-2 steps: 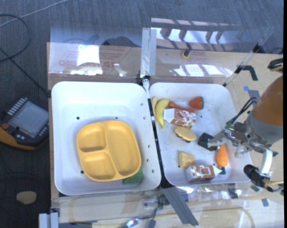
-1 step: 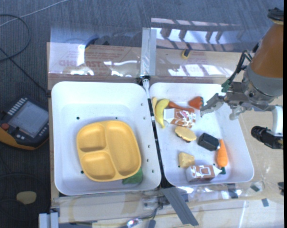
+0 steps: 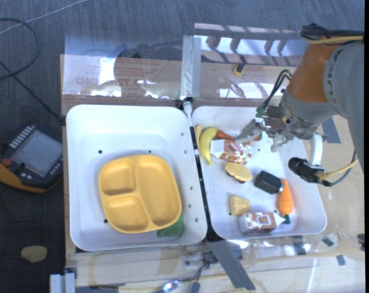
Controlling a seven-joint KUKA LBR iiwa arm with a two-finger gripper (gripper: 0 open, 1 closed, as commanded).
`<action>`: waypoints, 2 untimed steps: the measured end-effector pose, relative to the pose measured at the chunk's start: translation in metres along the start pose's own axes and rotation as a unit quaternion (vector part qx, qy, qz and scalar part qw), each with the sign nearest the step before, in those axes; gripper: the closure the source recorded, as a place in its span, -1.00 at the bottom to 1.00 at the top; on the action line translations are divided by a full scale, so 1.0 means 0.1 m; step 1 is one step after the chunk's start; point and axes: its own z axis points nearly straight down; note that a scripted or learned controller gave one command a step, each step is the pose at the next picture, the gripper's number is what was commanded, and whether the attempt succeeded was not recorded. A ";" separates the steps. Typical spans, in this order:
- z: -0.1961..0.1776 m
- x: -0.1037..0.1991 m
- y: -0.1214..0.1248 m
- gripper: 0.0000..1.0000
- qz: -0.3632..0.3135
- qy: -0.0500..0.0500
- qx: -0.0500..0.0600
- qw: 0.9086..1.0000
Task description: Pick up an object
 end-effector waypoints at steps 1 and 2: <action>0.98 -0.31 0.84 -1.00 -0.008 -0.001 -0.005 1.000; 0.87 -0.31 0.85 1.00 -0.009 -0.003 -0.005 1.000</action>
